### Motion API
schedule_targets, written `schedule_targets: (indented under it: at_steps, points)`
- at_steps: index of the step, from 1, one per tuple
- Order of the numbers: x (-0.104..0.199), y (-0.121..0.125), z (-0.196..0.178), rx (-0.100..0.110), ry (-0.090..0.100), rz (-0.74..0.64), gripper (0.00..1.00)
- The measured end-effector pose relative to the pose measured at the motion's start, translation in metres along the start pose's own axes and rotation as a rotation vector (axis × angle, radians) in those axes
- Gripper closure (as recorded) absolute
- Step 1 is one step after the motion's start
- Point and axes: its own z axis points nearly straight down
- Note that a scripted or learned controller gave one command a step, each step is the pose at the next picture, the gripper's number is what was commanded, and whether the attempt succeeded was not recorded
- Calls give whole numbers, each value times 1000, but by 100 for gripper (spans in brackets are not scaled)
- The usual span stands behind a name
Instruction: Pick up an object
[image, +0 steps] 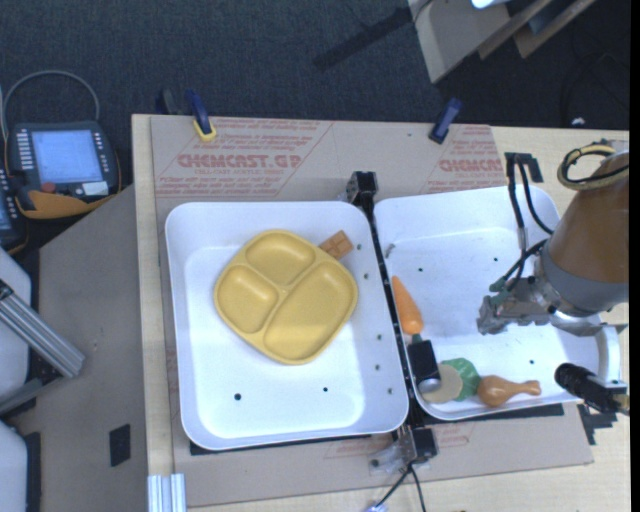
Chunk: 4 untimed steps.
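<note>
In the right bin (450, 250), an orange carrot (406, 305) lies by the left wall. A black and silver object (422, 362) sits below it. At the front wall are a green object (464, 372), a tan disc (449, 386) and an orange-brown drumstick-shaped piece (505, 388). My gripper (505, 312) hangs over the bin's right half, above bare floor. It is right of the carrot and up from the drumstick piece. Nothing shows in it.
The left bin (180, 330) holds a yellow divided plate (285, 295) with a small brown block (337, 243) at its upper right edge. A black divider clamp (361, 185) sits between the bins. Cables (520, 200) trail over the right bin's far corner.
</note>
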Motion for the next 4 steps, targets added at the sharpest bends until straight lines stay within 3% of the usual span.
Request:
schedule_targets:
  at_steps: [2,4]
  points:
    - [-11,1,-85,1,0,-1,100]
    - [81,55,-80,3,3,-6,100]
